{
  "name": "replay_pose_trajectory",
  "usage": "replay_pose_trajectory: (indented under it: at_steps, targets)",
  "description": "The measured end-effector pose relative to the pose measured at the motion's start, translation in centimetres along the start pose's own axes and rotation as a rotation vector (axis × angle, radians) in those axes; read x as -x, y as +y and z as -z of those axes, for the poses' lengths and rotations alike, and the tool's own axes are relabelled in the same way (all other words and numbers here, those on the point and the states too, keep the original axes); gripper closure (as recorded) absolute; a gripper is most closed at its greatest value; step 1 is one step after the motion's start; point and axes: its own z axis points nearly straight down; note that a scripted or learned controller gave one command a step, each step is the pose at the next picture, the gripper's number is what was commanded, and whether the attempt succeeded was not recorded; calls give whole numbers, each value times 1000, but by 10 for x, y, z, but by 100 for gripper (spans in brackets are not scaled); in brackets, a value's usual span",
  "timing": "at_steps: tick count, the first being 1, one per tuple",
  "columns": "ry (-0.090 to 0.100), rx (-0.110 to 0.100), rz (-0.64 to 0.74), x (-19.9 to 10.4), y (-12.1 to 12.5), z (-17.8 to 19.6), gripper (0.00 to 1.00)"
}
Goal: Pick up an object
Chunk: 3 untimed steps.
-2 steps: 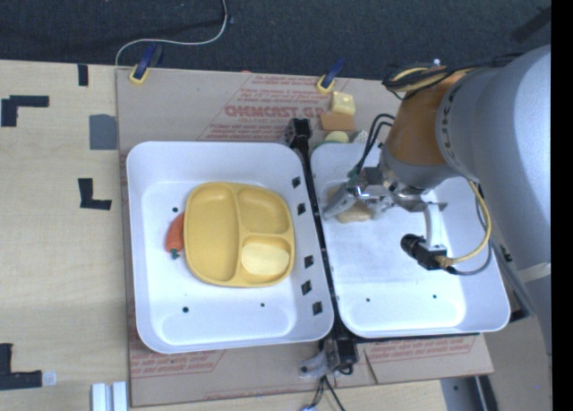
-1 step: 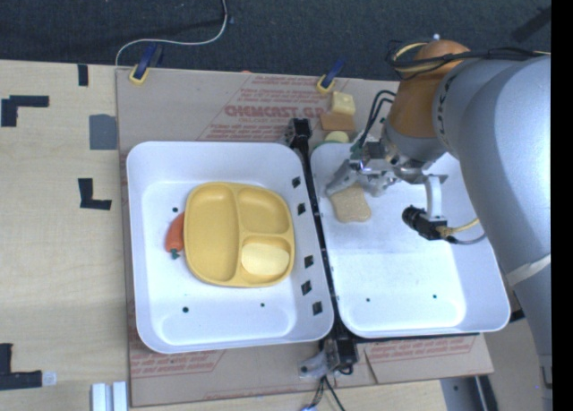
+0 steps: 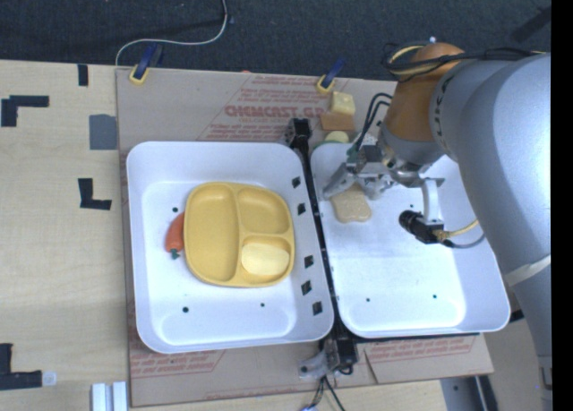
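Hovering with gripper (image 3: pixel 358 178) in the right bin (image 3: pixel 421 311), finger state impossible to tell, just above the tan bread-like piece (image 3: pixel 352 209): probably light, soft, squashable, best pinched gently across its narrow width.

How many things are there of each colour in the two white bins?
Yellow: 2, the divided plate and the pale round piece lying in it
Orange: 1, the thing peeking out from under the plate's left edge
Tan: 1, the lump in the right bin, beneath the hand
Total: 4
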Motion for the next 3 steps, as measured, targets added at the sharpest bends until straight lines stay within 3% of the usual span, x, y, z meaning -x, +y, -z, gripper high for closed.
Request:
replay_pose_trajectory:
  at_steps: [1, 2, 3]
  targets:
    - [2, 0, 0, 0, 7, 0, 0]
    - [0, 0, -1, 0, 0, 0, 0]
    - [1, -1, 0, 0, 0, 10, 100]
